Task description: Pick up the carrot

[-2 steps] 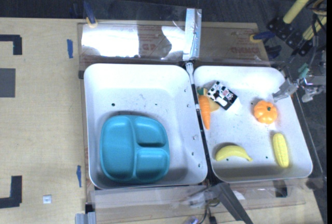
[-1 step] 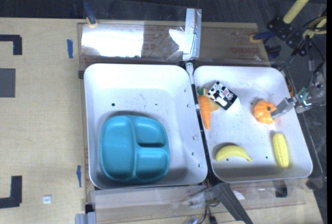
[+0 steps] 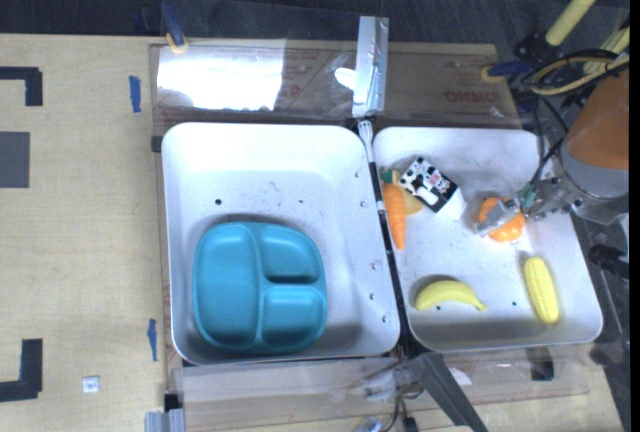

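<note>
Although red lettering marks the cardboard (image 3: 470, 92) behind the bins, it is too blurred to read. Tapered and smooth, the carrot (image 3: 395, 215) lies along the right bin's (image 3: 500, 330) left wall, well apart from the jaws (image 3: 525, 203), out to their left. Whether the jaws are clenched or released cannot be told. A small orange piece (image 3: 500, 220) sits just beside them. Between it and the carrot rests a black-and-white toy (image 3: 428, 183). Nearer the camera lie a curved banana (image 3: 447, 295) and a knobbly corn cob (image 3: 541, 287). Farther left, the left bin (image 3: 200, 160) holds a glossy blue divided plate (image 3: 258, 285).
</note>
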Action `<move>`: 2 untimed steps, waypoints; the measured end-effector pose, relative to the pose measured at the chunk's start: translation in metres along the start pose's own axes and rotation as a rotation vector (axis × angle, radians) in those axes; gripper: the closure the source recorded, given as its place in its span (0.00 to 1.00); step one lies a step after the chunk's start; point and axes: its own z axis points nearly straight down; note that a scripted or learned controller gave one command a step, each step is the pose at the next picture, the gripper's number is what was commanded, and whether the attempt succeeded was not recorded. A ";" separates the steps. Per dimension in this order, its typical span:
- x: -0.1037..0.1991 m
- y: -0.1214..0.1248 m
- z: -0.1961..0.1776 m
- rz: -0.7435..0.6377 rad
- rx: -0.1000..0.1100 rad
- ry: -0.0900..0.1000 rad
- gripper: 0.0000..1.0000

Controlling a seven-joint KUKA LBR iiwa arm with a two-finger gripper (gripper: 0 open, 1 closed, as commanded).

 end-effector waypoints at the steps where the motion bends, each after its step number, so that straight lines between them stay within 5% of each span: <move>1: 0.041 0.012 0.009 0.156 0.002 -0.003 0.00; 2: 0.041 0.013 -0.002 0.156 -0.001 -0.005 1.00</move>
